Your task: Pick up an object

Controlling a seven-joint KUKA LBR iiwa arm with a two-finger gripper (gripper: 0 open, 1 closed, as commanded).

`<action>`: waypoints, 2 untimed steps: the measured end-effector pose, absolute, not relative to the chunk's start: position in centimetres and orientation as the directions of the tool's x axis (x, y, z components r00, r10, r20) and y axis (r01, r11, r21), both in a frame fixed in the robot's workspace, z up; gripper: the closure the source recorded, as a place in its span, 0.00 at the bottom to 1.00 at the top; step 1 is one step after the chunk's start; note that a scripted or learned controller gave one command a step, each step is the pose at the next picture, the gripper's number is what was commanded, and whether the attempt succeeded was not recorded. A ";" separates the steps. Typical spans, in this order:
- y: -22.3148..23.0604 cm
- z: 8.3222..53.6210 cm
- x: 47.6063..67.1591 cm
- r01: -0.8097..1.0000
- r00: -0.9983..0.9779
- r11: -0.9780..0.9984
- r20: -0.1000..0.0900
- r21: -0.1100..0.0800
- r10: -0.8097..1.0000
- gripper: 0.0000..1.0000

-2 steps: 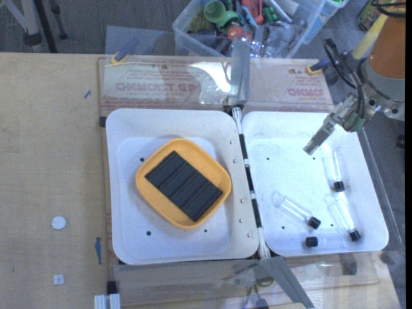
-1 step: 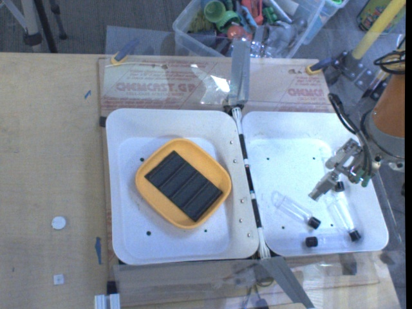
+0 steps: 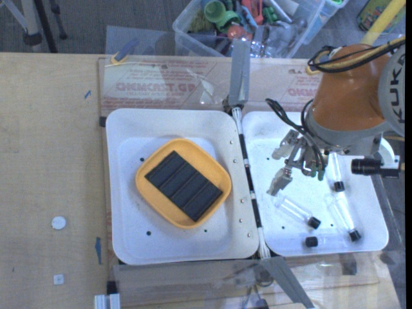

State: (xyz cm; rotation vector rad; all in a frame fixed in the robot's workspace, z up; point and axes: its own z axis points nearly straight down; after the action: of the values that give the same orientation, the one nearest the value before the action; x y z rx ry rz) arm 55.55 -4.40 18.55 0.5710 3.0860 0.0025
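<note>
The left bin holds a yellow rounded tray with a black ribbed panel, lying flat and turned at an angle. Several clear plastic tubes with black caps lie in the right bin: one near the middle, one toward the right, one beside the wrist, and one at the front wall. My gripper hangs over the right bin's middle, left of the tubes. Its fingers are spread open, with only bare bin floor between them.
A grey divider bar stands behind the seam between the bins. A clear box of coloured toys sits beyond the bench. The arm's orange band overhangs the right bin's back right part. Bare tan tabletop lies to the left.
</note>
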 end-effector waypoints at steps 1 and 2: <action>-4.4 19.7 55.7 0.360 -0.933 0.933 -0.009 0.006 0.360 1.00; -8.8 28.1 57.5 0.536 -0.844 0.844 -0.007 0.003 0.536 1.00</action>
State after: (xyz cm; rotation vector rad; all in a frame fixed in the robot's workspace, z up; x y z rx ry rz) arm 57.54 -8.85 28.06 0.8750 3.0098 0.0014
